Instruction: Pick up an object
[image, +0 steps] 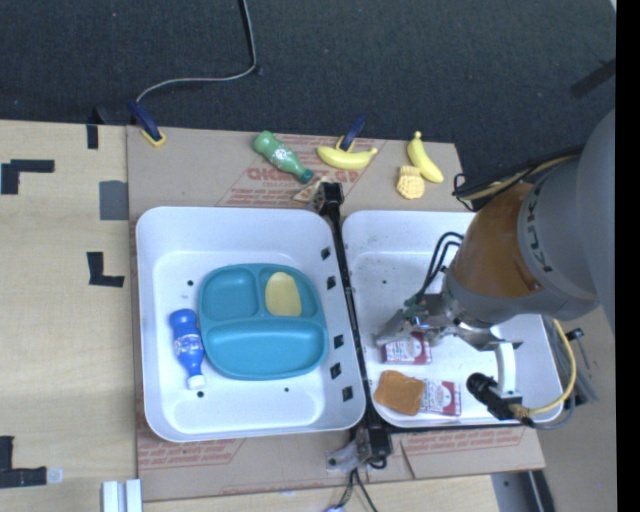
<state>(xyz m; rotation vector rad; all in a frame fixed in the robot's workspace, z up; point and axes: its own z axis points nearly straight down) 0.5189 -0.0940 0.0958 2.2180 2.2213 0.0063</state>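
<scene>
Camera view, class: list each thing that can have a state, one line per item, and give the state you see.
Blue plate: lying flat in the left bin, a yellow piece in one compartment.
Blue bottle: lying on its side beside the plate.
Red-and-white packet: flat in the right bin, under the tool.
Brown piece: flat, near the front wall.
Green bottle: on its side, outside the bins.

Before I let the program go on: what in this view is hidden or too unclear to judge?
- Gripper, camera view: fingertips blur against the red-and-white packet; contact cannot be judged.
- Right bin: the arm's wrist covers its middle and far-right floor.
- Second packet: partly under the brown piece; print too small to read.
- Blue bottle: label unreadable.
</scene>
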